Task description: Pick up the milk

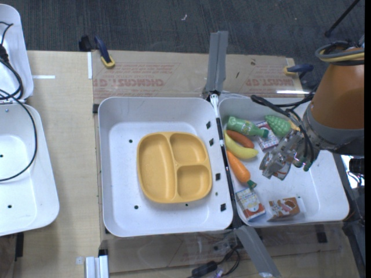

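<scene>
Grey metal gripper (282,162), low over the middle of the right bin (341,204), at the end of the arm (342,97) with its orange band at the right edge of the frame. Open or shut: cannot tell, the metal parts blurring into one lump from this slant. Nothing plainly seen in its hold.

Just left of the gripper, an orange carrot (238,167), laid at a slant with its green tip toward the lower right. Above that, a yellow banana (241,149), and touching the banana's upper side, a reddish-orange sausage-like piece (239,138). Higher still, near the bin's upper wall, a green bottle (246,126) lying on its side, and to its right a knobbly green piece (278,124), kind not clear. Between bottle and gripper, a small pale packet (268,143), print too small to read.

Below and left of the gripper, apart from it, near the bin's lower wall: the milk carton (250,204), white with red print, lying flat. Just right of it, a brown-and-orange carton (285,208), also lying down.

Further left, the left bin (105,155), holding a yellow plate (174,168) of three compartments at its centre. Between the bins at the top, a grey post (217,54). In the upper left of the frame, a blue-and-yellow clamp (104,54) on the brown bench (64,97). At the far left edge, more white trays (29,184) with a black cable (14,80) looped over them.
</scene>
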`<action>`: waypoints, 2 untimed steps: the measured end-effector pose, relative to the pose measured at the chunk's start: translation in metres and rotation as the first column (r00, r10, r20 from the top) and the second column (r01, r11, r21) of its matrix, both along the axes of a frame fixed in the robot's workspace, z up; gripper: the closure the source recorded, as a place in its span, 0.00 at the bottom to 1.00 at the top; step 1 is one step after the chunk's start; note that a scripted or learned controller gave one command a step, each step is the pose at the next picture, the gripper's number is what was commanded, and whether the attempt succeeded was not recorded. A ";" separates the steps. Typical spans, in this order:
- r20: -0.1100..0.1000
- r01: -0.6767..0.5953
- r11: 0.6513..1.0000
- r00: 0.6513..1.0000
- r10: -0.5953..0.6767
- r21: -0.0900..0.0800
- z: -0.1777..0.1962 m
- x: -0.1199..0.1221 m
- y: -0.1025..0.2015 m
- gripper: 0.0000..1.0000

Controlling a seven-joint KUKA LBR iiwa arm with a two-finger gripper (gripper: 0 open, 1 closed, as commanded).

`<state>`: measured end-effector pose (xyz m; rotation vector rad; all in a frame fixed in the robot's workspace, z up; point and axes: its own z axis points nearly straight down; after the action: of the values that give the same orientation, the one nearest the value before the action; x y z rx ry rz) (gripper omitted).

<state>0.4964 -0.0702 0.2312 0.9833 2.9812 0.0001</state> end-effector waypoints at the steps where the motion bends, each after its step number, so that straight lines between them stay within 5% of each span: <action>1: -0.002 0.020 1.000 1.000 -0.020 0.000 -0.024 0.041 -0.005 1.00; 2: -0.001 0.205 0.979 0.979 -0.205 -0.001 -0.073 0.076 -0.064 1.00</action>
<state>0.5719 -0.1340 0.1580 1.2849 2.8652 -0.0016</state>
